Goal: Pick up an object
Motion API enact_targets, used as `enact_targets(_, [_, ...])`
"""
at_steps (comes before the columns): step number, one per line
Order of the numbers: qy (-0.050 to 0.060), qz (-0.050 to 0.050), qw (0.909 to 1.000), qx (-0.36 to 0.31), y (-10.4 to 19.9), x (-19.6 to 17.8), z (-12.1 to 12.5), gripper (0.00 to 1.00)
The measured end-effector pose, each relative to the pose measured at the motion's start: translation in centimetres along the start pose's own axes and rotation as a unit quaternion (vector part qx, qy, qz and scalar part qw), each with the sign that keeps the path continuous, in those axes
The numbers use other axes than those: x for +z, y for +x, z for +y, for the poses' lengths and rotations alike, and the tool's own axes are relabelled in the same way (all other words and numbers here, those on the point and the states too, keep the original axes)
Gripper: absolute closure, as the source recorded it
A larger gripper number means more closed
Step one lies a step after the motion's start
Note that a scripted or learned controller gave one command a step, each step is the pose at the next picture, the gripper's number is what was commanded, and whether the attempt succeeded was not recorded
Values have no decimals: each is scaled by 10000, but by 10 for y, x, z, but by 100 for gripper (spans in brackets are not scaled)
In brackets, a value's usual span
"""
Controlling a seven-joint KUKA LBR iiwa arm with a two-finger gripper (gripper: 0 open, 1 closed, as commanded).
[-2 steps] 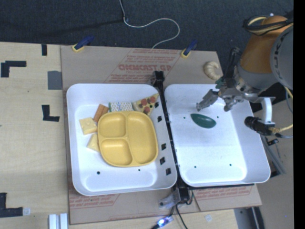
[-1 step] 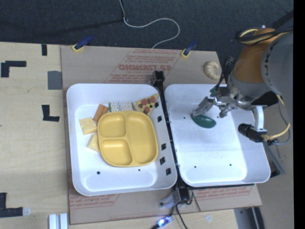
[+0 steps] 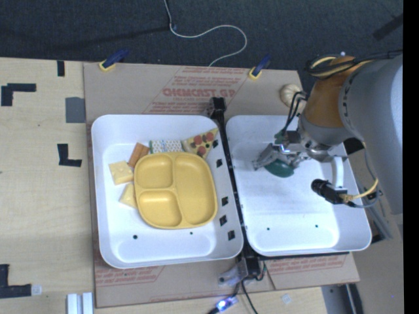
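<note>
Big and grey, the robot arm (image 3: 376, 110) fills the right side and has an orange band (image 3: 324, 103) above its wrist. It reaches down into the right bin (image 3: 294, 231). At its tip, the gripper (image 3: 278, 161) sits low over the upper middle of that bin. A small dark green thing (image 3: 283, 169) lies right under it, touching or almost touching. I cannot tell if the gripper is clamped on the green thing or just sitting over it.

Next to it, the left bin (image 3: 118, 241) holds a yellow plate (image 3: 175, 190) with three parts. Some flat things peek out from under the plate: tan squares (image 3: 121, 172) on its left, a brown piece (image 3: 138, 153) at its upper left, and a bright printed card (image 3: 201, 141) at its upper right.

Both bins rest on a brown cardboard sheet (image 3: 183, 87) on the table (image 3: 39, 175). Blue clips (image 3: 260, 65) hold the sheet's far edge. A thin white wire (image 3: 216, 31) curls across the dark floor behind.
</note>
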State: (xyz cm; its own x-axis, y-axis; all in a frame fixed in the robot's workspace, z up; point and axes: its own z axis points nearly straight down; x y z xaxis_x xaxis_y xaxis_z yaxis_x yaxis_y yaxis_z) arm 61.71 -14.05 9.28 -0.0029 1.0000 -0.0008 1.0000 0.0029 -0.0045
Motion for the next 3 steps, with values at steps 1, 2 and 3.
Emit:
enact_targets(1, [-11, -3, 10000, 4, 1, 9, 0, 0])
enact_targets(2, [-20, -2, 10000, -1, 1, -2, 1, 100])
enact_targets(3, [-38, 4, 10000, 6, 5, -65, 0, 100])
